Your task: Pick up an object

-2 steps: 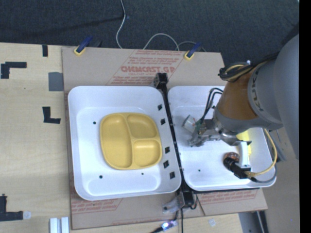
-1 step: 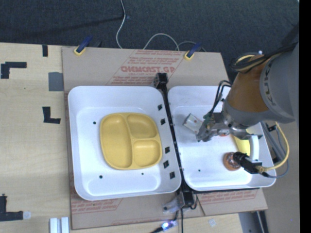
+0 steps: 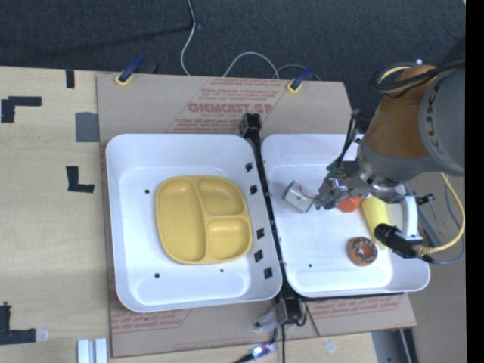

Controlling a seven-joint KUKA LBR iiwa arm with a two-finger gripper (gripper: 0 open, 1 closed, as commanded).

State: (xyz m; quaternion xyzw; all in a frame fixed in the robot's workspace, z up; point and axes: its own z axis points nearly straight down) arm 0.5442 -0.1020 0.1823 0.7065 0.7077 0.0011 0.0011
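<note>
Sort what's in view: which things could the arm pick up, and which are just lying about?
Pick candidates, right bin:
small grey metal piece
small orange object
yellow banana-shaped toy
brown ring doughnut toy
The gripper is over these.

Lying about:
yellow divided plastic plate, left bin
blue-and-yellow clamps
white cable

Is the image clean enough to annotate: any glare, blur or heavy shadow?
Camera view: even light, soft overall; white bins bright without washing out; yellow plate clear; small parts around the gripper slightly blurred, fingers hard to read.
</note>
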